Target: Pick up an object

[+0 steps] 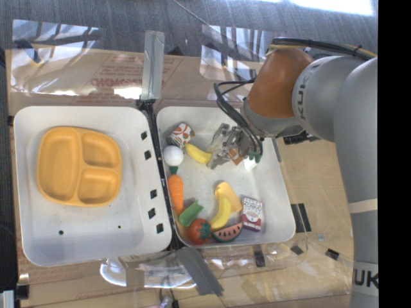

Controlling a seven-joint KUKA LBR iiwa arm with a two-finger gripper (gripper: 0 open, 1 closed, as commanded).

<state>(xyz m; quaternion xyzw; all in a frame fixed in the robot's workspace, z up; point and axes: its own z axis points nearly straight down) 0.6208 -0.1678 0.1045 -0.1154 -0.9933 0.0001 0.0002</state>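
Hand (226,147) of the grey arm (334,101) hangs low in the upper middle of the right white bin (273,191), its metal fingers pointing toward the bin's left wall; whether they are spread or closed cannot be told, and nothing can be made out between them. Beneath both bins lies the cardboard-covered worktop (83,76), crossed by strips of clear and grey tape. In the left shallow white bin (26,236) rests a yellow plastic plate with three compartments (78,165), set toward the bin's upper left. Among the toys in the right bin, a large yellow plastic banana (223,210) lies near the bottom edge, with a yellow wedge-shaped piece (231,196) touching its upper end. An orange plastic carrot (176,193) lies along the left wall. A small yellow banana (198,153) sits just left of the hand. A small red-and-white carton (252,213) lies by the right end of the bottom edge. A watermelon slice (228,232) and a red tomato (199,230) crowd the bottom edge, a green piece (190,213) just above the tomato. A red-and-white printed cup (181,133) lies in the upper left corner, a white ball (173,155) just below it.
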